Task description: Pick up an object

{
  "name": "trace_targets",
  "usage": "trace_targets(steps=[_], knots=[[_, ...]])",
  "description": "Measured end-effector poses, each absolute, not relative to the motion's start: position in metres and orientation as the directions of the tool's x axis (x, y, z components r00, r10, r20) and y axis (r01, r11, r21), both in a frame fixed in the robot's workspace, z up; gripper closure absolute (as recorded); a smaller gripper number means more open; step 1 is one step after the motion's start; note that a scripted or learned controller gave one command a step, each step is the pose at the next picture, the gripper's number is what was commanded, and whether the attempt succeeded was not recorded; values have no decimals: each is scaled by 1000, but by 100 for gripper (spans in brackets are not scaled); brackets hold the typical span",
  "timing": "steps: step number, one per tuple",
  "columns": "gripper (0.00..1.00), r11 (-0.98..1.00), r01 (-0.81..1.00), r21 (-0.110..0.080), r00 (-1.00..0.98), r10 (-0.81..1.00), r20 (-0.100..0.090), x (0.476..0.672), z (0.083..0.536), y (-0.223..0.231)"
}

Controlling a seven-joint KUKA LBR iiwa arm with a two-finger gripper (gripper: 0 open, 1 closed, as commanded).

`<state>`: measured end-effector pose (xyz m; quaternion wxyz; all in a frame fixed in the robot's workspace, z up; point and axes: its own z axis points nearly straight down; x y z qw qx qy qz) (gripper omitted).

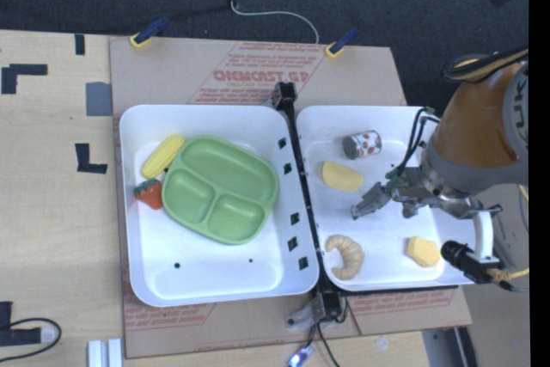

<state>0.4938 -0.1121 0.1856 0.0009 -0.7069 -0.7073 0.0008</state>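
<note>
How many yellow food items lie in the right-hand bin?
2. One yellow chunk lies near the bin's left wall, below the small can; another sits near the front right corner. The arm may hide more.

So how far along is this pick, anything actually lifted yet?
Done so far: the arm has reached in over the right bin, with the end effector low near its middle. In hand: nothing shows between its fingers. The yellow piece, croissant, small can and yellow chunk all lie on the bin floor. Left: closing on one object and lifting it.
</note>
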Motion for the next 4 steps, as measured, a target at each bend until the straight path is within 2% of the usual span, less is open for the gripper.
trace_targets(steps=[1, 2, 3, 4], knots=[[0, 10, 1000, 16, -10, 1000, 2, 486, 334, -47], [100, 3, 1000, -2, -3, 1000, 0, 484, 335, -50], [100, 12, 1000, -1, -12, 1000, 2, 489, 348, 47], [100, 7, 1000, 15, -7, 1000, 3, 484, 480, 82]])
